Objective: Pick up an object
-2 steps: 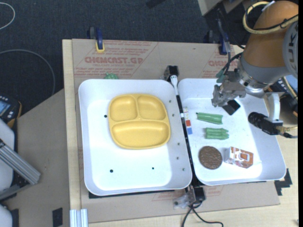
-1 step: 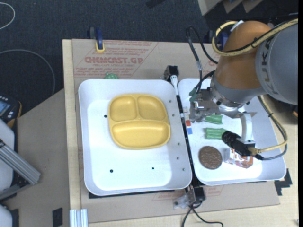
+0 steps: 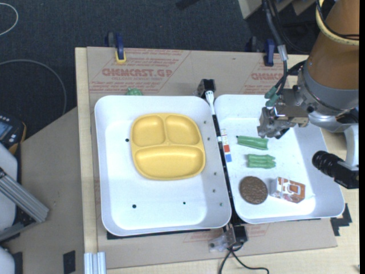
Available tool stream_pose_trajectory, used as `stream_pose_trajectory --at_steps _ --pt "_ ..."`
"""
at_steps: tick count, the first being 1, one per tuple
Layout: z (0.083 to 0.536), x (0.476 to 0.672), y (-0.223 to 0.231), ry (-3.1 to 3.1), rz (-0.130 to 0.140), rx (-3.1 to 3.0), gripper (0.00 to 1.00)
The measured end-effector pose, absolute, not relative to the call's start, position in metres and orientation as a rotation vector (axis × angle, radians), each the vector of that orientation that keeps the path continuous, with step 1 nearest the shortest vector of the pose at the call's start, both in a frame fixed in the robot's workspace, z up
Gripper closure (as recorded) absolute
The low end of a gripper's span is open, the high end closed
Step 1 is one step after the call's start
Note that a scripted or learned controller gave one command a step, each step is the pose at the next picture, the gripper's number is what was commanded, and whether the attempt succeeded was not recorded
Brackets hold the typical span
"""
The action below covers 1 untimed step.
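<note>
Claw (image 3: 272, 129): hangs low over the right bin, near its back edge. It is dark and bunched up, so I cannot tell how it is set.
Arm (image 3: 336, 50): big, grey and orange. It comes in from the right side.
Right bin (image 3: 319, 210): white and shallow. It holds four small things.
Upper green bean pod (image 3: 252, 142): a green toy lying flat, just below and left of the claw. Its right end is very near the claw, but I cannot tell if they touch.
Lower green bean pod (image 3: 261, 162): another green toy, flat, just under the first one.
Brown cookie (image 3: 253, 189): round and dark brown, near the front of the right bin.
Red and white packet (image 3: 290, 189): small, just right of the cookie.
Left bin (image 3: 114, 170): white, touching the right bin along the middle.
Yellow tray (image 3: 167, 146): sits flat in the left bin, toward the back. It has three parts, two small on top and one wide below.
Worktop (image 3: 91, 84): a brown board with red letters under both bins.
Clamps (image 3: 118, 45): blue and yellow, at the back edge of the board.
</note>
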<state>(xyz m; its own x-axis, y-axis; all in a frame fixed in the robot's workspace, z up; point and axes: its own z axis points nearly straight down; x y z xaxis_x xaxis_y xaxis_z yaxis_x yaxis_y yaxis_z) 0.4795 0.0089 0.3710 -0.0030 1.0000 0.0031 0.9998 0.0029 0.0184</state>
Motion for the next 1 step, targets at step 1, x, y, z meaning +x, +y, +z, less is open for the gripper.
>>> stream_pose_trajectory --at_steps 1 --pt "0.3153 0.4787 -0.0264 2.219 -0.008 2.230 1.00"
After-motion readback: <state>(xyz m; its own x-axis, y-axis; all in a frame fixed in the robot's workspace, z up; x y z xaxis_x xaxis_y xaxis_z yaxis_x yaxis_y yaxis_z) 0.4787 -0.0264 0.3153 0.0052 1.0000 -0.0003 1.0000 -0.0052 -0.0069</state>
